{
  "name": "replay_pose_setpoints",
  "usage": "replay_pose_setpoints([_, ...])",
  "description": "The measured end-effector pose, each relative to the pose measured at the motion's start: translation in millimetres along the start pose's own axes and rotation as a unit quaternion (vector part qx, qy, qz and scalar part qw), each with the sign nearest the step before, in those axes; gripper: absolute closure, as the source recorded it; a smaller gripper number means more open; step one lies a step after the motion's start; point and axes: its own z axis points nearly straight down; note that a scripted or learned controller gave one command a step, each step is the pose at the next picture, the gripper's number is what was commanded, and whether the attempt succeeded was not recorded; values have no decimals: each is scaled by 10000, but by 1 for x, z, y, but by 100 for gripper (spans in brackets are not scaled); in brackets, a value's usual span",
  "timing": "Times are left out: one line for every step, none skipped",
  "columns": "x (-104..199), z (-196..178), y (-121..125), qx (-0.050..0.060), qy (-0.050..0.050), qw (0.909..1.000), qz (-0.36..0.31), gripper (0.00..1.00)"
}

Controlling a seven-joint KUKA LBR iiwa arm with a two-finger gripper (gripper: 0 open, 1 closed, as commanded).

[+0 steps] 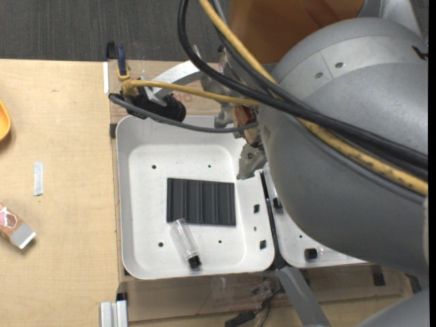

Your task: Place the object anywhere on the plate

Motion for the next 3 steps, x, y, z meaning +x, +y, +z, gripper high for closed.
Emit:
replay_pose_setpoints([0, -33, 24, 282, 180, 9992, 197, 100])
replay_pose_setpoints([1, -19, 22, 215, 138, 9995, -169, 100])
replay_pose_setpoints([2, 44, 12, 24, 22, 9981, -615, 100])
